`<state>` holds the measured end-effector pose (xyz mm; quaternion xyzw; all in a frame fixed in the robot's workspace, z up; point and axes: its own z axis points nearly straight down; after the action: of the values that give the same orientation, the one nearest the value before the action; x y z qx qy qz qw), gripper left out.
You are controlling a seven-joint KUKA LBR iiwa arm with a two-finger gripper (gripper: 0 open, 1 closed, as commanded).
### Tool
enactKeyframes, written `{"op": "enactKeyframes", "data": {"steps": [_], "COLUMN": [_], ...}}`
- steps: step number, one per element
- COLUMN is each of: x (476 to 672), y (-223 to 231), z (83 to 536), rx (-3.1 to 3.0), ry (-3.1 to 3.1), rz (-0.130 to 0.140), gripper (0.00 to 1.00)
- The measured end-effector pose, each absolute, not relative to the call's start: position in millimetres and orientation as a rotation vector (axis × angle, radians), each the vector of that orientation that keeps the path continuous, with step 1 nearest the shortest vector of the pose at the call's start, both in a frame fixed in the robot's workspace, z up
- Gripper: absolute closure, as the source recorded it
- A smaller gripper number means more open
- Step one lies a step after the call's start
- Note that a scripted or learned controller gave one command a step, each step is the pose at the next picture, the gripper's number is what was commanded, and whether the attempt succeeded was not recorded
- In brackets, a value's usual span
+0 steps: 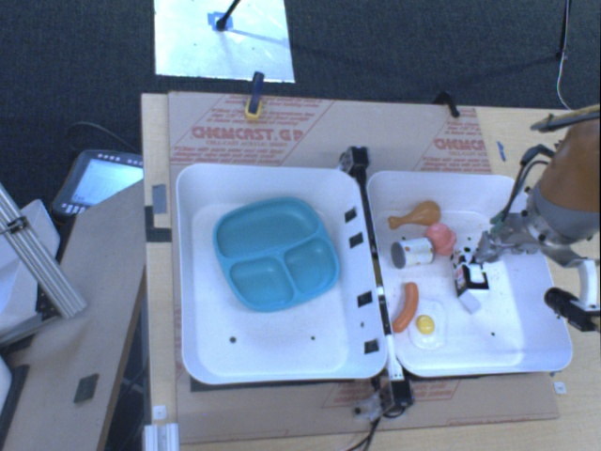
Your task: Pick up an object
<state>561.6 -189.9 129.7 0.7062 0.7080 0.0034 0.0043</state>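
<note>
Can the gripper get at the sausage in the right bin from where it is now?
Probably yes. The sausage lies uncovered near the bin's left wall, with open floor between it and the gripper; the fried egg sits close beside it.

A single fixed camera looks down at a slant from above the bench [310,120], far enough back to take in both white bins whole: the left bin [192,280] and the right bin [526,346] sit side by side mid-frame. Dark floor [423,17] fills the top, and the arm [573,181] enters from the right edge.
</note>
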Motion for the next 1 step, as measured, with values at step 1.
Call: {"op": "enactKeyframes", "data": {"steps": [1], "x": [557.3], "y": [-189.0], "z": [175.2], "rx": [2.214], "ry": [2.222], "rz": [0.004], "gripper": [1.00]}}
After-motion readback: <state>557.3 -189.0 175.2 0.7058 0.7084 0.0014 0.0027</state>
